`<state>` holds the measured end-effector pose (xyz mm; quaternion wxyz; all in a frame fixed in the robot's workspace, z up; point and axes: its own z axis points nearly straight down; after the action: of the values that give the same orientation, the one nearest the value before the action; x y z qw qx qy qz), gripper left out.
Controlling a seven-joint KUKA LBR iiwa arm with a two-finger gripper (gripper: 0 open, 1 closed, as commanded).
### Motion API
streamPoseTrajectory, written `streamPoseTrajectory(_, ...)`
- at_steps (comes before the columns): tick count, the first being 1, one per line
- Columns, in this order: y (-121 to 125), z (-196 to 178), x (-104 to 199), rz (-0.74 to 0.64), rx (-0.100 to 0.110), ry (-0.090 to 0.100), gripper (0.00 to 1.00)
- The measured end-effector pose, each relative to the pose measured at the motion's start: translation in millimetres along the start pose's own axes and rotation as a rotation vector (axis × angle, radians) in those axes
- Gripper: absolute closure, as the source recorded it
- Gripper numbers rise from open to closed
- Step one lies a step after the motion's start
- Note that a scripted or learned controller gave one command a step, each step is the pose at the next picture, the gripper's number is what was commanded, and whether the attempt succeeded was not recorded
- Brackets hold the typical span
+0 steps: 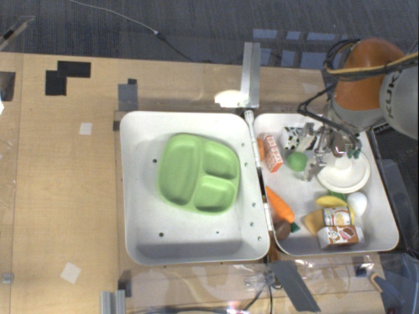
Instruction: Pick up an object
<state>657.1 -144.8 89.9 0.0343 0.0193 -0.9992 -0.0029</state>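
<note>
The gripper (319,154) is hovering in the right bin (386,231) with its fingers seemingly spread around nothing, though clutter is blurring them, while the green ball (298,161) is lying just beside it at nine o'clock.

Two bins side by side on table (59,195). Left bin (141,241): divided tray (198,173) in middle. Right bin (386,231): carton (270,152) at left wall, carrot (280,205) in front of it, box (340,235) near front-right corner.
</note>
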Motion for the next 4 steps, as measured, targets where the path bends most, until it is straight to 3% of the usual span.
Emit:
streamPoseTrajectory(1, 30, -1, 0, -0.022, 0.028, -0.006, 0.0)
streamPoseTrajectory(2, 34, -17, -9, -0.021, 0.026, -0.06, 1.0)
streamPoseTrajectory(3, 14, -175, -5, -0.04, 0.015, -0.097, 1.0)
streamPoseTrajectory(4, -20, -202, 1, -0.241, 0.019, -0.08, 1.0)
